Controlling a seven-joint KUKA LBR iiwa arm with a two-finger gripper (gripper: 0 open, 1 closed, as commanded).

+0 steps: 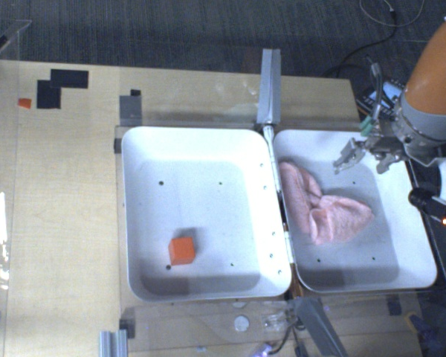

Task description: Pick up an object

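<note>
Landmark: the pink cloth (325, 210), a soft crumpled heap; every place below is given from it.

Cloth's seat: it lies in the right bin (401, 277), bunched against that bin's left wall, just beside the divider between the two bins. It looks slumped where it fell rather than laid out, with a taller fold at its left and a flatter lobe spreading to its right.

Hand: the hand (364, 153) hangs above and to the right of the cloth, over the far right part of the same bin, apart from the fabric. Its fingers look spread fairly wide, with nothing between them. By my reading it is held clear of the cloth so that it can drop onto a chosen spot.

Arm: the orange band (438, 65) sits beyond the hand, further right and further back from the cloth, since the arm reaches in from that side.

Other candidate: an orange block (182, 251) sits well to the left of the cloth, across the divider, in the left bin (149, 199), near its front wall. It is small and rigid, so likely an easier grip, but well apart from the hand.

Task's thing: the cloth is the nearer object and so the likelier target; this is a judgement.

Progress: nothing lifted yet.

Risk: loose folds may slip from a shallow pinch.

Bench: the bench (59, 199) carries both bins, and dark markers lie far left of the cloth.
</note>
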